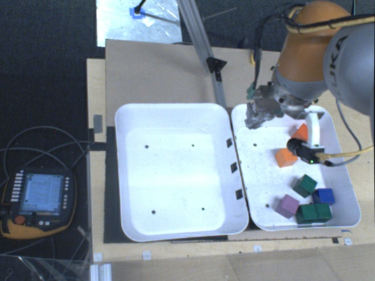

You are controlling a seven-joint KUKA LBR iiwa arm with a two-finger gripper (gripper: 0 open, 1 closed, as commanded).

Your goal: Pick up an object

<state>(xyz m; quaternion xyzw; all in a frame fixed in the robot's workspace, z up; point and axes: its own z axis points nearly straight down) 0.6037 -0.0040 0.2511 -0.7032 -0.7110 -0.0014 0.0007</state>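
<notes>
- Camera view: the grey arm (345,51) with its orange band reaches in from the right and ends over the far left corner of the right bin (258,212).
- The gripper (256,119) hangs just above the bin floor near that corner. From this angle I cannot tell whether its tips are spread or pressed together, and nothing can be seen between them.
- The blocks lie apart from it, toward the bin's right and near side: an orange block (286,157) mid-bin, another orange block (301,132) partly hidden behind a white and black fitting (312,142).
- Nearer the front sit a dark green block (305,185), a blue block (323,196), a purple block (287,205) and a green block (313,213), clustered close together.
- The left bin (126,215) lies alongside, touching the right one.
- A handheld control pendant (38,201) rests off the bench at left.
</notes>
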